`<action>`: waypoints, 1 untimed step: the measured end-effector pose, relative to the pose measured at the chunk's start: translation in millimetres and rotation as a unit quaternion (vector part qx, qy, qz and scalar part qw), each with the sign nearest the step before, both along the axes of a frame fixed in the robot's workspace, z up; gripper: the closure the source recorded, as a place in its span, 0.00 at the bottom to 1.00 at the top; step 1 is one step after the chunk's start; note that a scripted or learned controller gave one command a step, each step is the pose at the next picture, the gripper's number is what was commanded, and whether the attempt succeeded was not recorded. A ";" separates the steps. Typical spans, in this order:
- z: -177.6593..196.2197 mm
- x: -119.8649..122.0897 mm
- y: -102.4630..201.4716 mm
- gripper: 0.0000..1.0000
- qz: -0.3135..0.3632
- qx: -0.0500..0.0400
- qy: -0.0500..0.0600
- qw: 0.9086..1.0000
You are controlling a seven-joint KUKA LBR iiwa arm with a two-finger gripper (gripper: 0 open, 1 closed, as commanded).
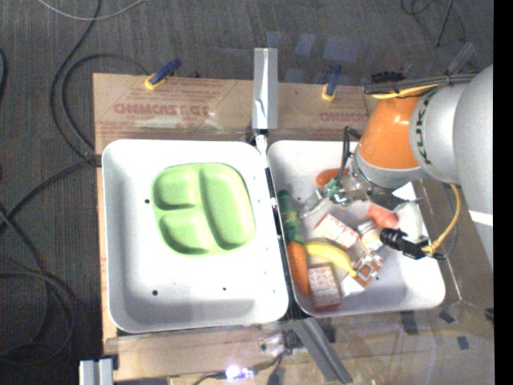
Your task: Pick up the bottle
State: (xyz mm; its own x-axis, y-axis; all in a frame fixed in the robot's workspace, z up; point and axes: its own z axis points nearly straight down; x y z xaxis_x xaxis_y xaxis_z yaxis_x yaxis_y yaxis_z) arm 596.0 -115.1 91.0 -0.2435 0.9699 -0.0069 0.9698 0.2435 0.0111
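Note:
A green bottle lies along the left wall of the right bin, with its dark cap toward the far side. My gripper hangs low over the middle of that bin, under the orange wrist band. It is to the right of the bottle and apart from it. Nothing shows in its grasp.
The right bin is crowded: a carrot, a banana, a small red box, a white carton, and a red-orange item. The left bin holds a green divided plate. A black cable plug juts in.

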 end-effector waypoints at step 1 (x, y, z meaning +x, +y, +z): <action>-2.9 72.7 -85.7 0.00 -0.077 0.003 0.008 0.997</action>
State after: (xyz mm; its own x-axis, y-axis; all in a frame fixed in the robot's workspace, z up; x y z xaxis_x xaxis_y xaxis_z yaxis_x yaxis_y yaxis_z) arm 668.6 -200.7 88.0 -0.0911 0.9958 0.0019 0.9958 0.0911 -0.0042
